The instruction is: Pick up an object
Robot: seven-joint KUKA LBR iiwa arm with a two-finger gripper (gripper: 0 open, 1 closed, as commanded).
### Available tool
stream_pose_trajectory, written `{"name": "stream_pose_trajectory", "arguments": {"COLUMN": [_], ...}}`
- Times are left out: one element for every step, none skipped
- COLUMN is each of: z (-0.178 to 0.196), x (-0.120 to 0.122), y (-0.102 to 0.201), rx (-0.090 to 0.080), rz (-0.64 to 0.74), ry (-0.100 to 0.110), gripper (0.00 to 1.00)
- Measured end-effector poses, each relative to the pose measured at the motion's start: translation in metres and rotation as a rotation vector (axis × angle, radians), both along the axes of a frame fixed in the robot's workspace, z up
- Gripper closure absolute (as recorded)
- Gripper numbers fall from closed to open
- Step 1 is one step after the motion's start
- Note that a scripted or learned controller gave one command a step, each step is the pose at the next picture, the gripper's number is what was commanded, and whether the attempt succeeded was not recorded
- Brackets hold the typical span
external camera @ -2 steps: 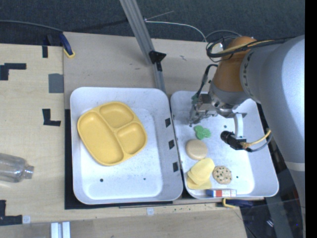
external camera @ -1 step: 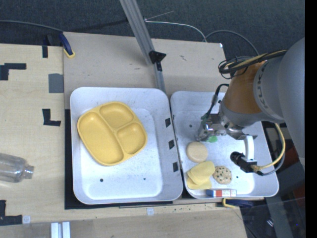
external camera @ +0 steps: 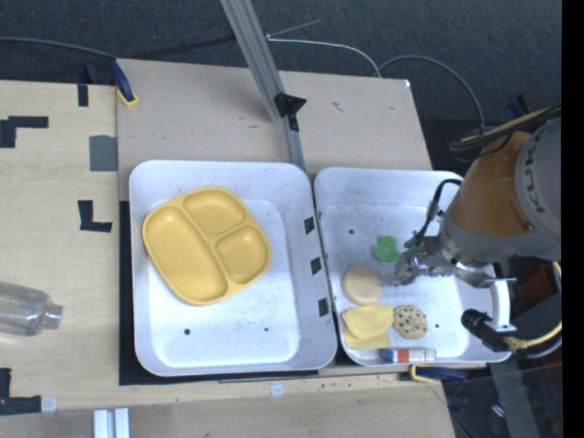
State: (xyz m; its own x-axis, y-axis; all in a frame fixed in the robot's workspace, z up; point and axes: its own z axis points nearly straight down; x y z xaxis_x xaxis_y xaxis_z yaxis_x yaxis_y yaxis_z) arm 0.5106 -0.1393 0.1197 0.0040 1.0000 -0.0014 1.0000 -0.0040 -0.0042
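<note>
The arm (external camera: 506, 194) reaches in from the right over the right bin (external camera: 365, 185), its orange band above the bin's right wall. The gripper (external camera: 408, 269) hangs low near the bin's middle; whether it is released or clenched cannot be told, and nothing can be made out in its grasp.

The right bin's upper half is bare white floor, so there is open room above the gripper toward the far wall. Its lower half is crowded. A small green object (external camera: 386, 248) lies just left of the gripper, near it but apart. Below that sits a round tan bun-like piece (external camera: 362, 286), and under it, touching or nearly so, a pale yellow flat piece (external camera: 367, 323) close to the bin's near edge. A chocolate-chip cookie (external camera: 410, 321) lies just right of the yellow piece, below the gripper. A thin marker-like stick (external camera: 408, 355) lies along the bin's near rim.

The left bin (external camera: 219, 336) holds a yellow divided plate (external camera: 206, 244) with three compartments, tilted and set toward its upper left; the floor to the plate's right and below it is open. The two bins touch along their shared wall.

Outside the bins, a clear plastic bottle (external camera: 26, 308) lies on its side at the bench's left edge, and a grey metal rail (external camera: 251, 39) slants down from the top toward the bins' joint.
</note>
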Motion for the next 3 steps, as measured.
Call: {"name": "stream_pose_trajectory", "arguments": {"z": [-0.029, -0.03, 0.073], "x": [0.009, 0.032, 0.048], "y": [0.036, 0.043, 0.098], "rx": [-0.003, 0.001, 0.002], "rz": [0.004, 0.005, 0.01], "ry": [-0.006, -0.004, -0.011], "gripper": [1.0, 1.0, 1.0]}}
